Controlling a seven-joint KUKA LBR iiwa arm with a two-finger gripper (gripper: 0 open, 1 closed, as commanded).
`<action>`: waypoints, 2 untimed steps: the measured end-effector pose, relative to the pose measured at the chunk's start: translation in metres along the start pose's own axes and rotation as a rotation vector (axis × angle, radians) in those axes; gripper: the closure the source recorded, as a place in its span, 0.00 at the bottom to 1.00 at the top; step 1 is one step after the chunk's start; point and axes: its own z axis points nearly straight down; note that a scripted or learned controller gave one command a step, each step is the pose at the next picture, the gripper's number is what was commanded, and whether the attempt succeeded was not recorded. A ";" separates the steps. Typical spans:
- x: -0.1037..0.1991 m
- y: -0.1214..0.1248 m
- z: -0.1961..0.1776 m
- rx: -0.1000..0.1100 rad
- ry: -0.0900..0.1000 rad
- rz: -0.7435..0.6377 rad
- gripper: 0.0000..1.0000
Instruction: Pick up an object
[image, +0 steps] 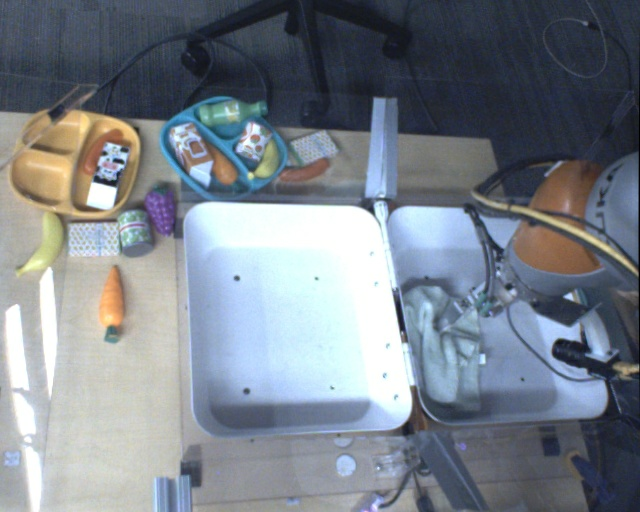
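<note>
Cloth, pale green-grey, crumpled: lies at 9 o'clock in right bin, against its wall. End effector low at cloth's 2 o'clock edge, positioned for grasp; finger state cannot be told.

Two bins sit side by side on the bench: the left bin and the right bin. A crumpled cloth lies in the right bin, against its left wall. The gripper is just right of the cloth. Behind the left bin lies a tray of toy food. Left of the left bin lie a dish, a banana and a carrot.
</note>
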 end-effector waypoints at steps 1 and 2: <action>-0.019 0.074 0.003 0.003 0.001 0.221 0.00; -0.005 0.037 0.001 0.001 0.001 0.204 0.00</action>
